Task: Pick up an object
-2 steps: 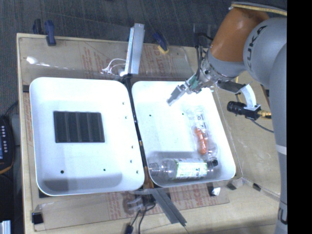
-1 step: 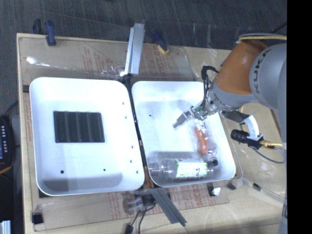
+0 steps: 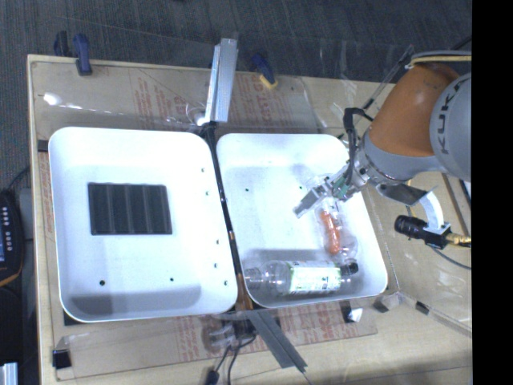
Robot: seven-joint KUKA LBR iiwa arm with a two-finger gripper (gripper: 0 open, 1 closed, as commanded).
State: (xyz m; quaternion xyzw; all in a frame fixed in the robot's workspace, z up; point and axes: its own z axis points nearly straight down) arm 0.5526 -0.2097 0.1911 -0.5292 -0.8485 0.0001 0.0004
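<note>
Two bottles in right bin | labels unreadable | tool state unclear

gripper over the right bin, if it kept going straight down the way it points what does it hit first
Most likely the bare white floor of the right bin, just left of the small orange bottle. The gripper points down and leftward; depth is hard to judge from this slant, so it might clip that bottle's upper end.
</note>
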